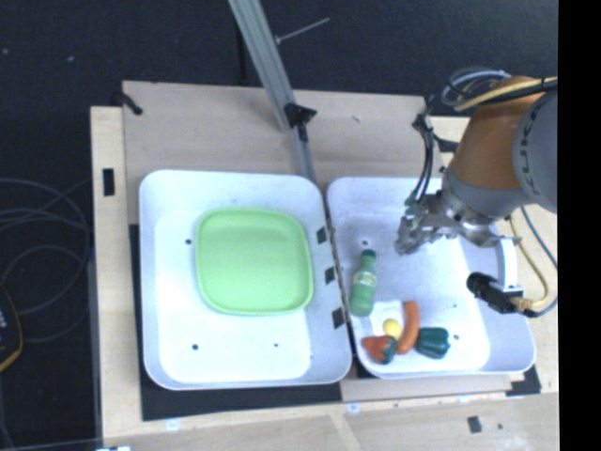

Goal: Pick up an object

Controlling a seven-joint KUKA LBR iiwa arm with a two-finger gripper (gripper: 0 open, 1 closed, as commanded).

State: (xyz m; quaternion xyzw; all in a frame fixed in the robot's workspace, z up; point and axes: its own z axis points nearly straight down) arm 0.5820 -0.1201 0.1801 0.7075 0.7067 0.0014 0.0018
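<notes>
The right bin (376,205) holds a green bottle (362,284) lying by its left wall. Near the front of that bin lie an orange carrot-shaped piece (409,326), a small yellow piece (391,327), a red piece (377,348) and a dark green pepper-like piece (433,342). My gripper (410,236) hangs over the bin's middle, up and to the right of the bottle, apart from every object. Nothing shows between its fingers.
The left bin (169,346) bears a light green square plate (254,260). A grey metal pole (268,59) slants from the top down to the gap between the bins. The grey arm with its orange band (493,139) reaches in at the right. Black cables (516,294) hang by the wrist.
</notes>
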